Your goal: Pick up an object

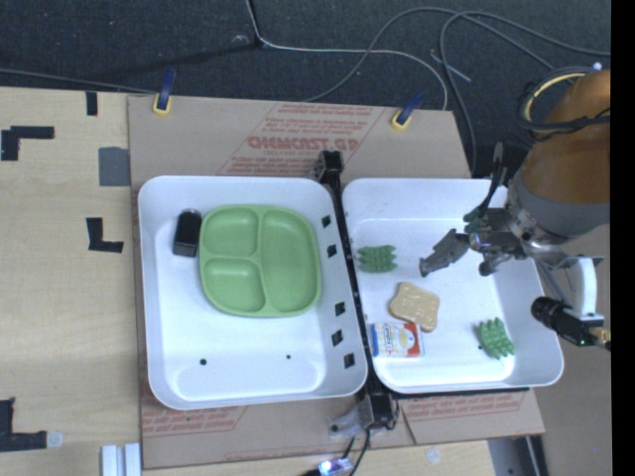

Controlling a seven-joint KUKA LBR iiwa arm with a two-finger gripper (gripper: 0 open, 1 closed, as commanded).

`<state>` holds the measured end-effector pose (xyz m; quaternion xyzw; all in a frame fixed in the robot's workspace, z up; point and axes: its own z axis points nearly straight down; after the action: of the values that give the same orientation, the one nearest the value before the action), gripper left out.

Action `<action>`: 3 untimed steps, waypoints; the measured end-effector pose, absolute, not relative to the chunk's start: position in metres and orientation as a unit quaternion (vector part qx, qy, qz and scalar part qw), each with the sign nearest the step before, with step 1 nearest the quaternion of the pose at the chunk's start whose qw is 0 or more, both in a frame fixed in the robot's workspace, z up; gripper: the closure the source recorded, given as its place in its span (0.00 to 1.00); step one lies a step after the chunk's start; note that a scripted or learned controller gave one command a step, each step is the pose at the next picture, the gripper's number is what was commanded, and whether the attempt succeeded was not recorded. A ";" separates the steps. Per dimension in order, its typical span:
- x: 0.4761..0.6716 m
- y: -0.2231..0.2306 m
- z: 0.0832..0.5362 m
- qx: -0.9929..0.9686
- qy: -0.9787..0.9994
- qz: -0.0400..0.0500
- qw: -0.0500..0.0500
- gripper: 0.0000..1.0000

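The arm [566, 167] reaches over the right bin [526, 365]. Left of the gripper [442, 256] lies the green plate [261, 261] in the other bin. Just below it sits the cracker [415, 305]; whether its fingers are parted, I cannot tell.

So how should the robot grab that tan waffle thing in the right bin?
Probably from straight above, fingers closing across the narrower width of the waffle. It lies flat on the right bin floor, so only its edges offer a hold. The small card sits right against its lower-left edge, so the upper and right sides look freer.
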<state>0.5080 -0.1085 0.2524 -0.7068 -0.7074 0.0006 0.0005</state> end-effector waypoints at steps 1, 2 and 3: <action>0.507 -0.108 0.188 -0.707 -0.707 0.002 0.003 0.00; 0.506 -0.109 0.123 -0.707 -0.707 0.003 0.004 0.00; 0.507 -0.111 0.085 -0.707 -0.707 0.001 -0.003 0.00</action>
<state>0.5068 -0.1109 0.0849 -0.7074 -0.7068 0.0007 -0.0028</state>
